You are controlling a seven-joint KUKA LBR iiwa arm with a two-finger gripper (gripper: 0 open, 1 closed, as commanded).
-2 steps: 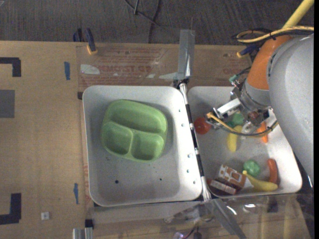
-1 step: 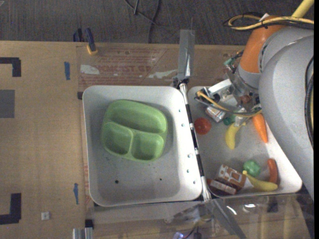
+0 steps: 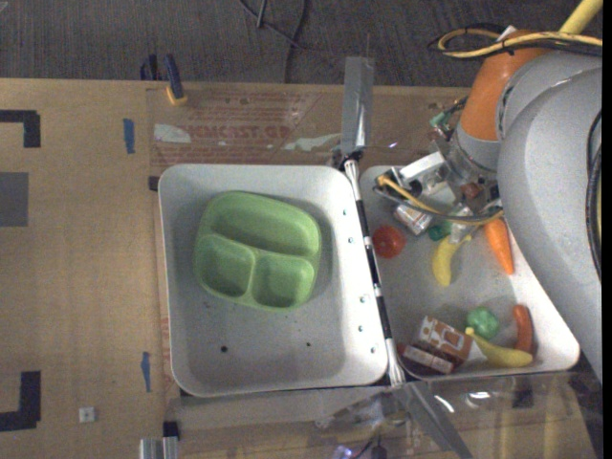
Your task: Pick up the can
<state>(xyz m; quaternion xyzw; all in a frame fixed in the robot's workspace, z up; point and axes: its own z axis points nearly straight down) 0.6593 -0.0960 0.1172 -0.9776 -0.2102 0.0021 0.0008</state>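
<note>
**Silver can close under the wrist**

Silver can (image 3: 412, 220) lies on its side in the right bin (image 3: 555, 347), near that bin's far-left corner, long axis slanting. My gripper (image 3: 457, 197) hangs just right of it; how its jaws stand I cannot tell. A red tomato (image 3: 388, 242) and a yellow banana (image 3: 444, 261) crowd the near side; the bin's left wall hems the other.

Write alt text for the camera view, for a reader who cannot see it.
A grey robot arm reaches from the right over the right white bin, its gripper low beside a small can among toy food. The left white bin holds a green divided plate.
</note>
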